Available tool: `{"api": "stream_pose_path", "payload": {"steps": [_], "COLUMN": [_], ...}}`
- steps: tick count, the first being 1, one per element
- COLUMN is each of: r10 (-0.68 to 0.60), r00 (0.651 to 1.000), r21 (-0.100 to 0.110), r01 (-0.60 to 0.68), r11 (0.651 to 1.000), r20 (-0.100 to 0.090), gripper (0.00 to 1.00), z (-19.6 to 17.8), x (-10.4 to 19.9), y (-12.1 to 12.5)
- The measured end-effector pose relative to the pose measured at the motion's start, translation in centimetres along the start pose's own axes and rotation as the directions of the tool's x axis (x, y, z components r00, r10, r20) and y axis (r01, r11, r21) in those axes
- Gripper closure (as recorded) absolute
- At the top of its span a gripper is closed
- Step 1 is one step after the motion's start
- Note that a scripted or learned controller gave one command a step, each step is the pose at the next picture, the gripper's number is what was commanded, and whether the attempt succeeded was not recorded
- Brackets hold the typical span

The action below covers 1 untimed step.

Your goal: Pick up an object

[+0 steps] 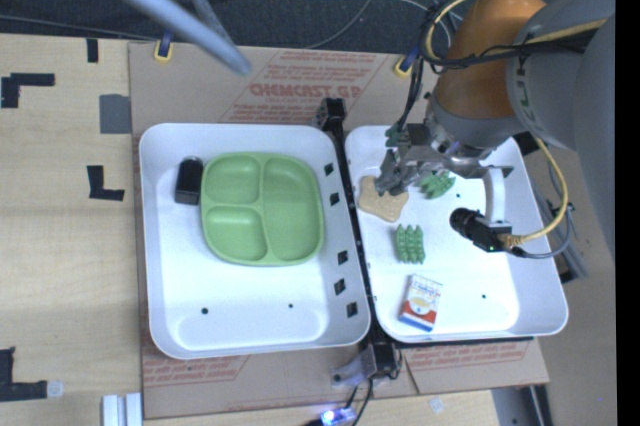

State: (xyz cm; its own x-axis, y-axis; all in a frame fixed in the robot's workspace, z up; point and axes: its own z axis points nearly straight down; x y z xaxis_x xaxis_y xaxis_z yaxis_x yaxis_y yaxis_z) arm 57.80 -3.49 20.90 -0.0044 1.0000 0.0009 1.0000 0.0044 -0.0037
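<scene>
In the right-hand bin (pixel 540 309), the gripper (pixel 393 176) hangs directly over a tan cookie-like piece (pixel 383 205) near the bin's left wall; the piece lies just below-left of it. Whether it grips anything cannot be told. A green block (pixel 408 242) sits nearby.

Only readable-ish thing here is the red printing on the flat brown cardboard sheet (pixel 300 84) under the two bins, up and to the left of the claw (pixel 395 176). Looks like "CHEMCAST GP" but it's blurry, so don't quote me. The small white, red and blue box (pixel 422 302) below the claw has print too tiny to read.
</scene>
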Motion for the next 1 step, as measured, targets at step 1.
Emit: {"api": "stream_pose_path", "payload": {"steps": [1], "r10": [-0.002], "r00": [1.000], "r21": [-0.002], "r01": [0.002], "r11": [1.000], "r20": [-0.001], "gripper": [1.00], "z": [-1.32], "x": [5.09], "y": [-1.70]}}
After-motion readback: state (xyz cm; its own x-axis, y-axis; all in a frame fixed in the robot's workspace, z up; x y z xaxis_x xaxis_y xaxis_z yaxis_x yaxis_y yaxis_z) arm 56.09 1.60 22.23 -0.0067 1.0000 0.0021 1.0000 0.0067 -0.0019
